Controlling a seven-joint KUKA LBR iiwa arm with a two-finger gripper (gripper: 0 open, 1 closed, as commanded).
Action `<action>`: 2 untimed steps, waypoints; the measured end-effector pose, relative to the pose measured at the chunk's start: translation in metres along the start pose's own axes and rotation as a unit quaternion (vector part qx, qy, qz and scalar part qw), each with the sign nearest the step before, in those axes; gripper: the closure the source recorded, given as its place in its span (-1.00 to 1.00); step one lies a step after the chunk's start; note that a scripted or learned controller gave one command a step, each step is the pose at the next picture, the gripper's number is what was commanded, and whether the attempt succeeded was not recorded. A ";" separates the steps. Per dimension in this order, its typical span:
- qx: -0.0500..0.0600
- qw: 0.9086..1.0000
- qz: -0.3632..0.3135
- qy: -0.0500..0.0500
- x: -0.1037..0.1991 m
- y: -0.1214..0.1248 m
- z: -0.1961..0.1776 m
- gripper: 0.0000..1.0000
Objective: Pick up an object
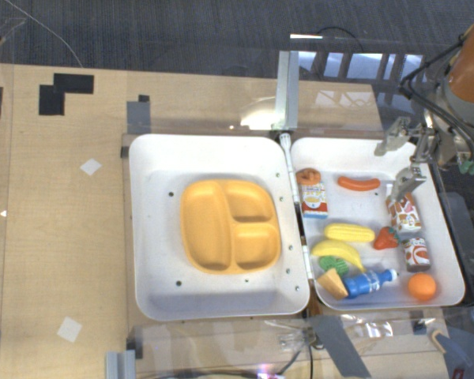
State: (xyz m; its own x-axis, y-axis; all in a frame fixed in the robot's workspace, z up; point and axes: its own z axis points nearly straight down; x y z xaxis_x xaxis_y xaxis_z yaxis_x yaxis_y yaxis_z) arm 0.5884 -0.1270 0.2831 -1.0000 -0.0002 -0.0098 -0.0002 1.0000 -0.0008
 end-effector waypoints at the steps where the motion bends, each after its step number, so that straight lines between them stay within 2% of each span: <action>1: 0.000 0.999 0.040 0.005 -0.013 -0.081 0.087 -1.00; 2: -0.001 0.996 0.088 0.005 -0.057 -0.075 0.185 -1.00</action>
State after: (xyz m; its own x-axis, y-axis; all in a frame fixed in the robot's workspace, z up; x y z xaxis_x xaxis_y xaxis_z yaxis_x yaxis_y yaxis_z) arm 0.6472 -0.2026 0.0984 -0.9847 0.1741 -0.0002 0.1741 0.9847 0.0023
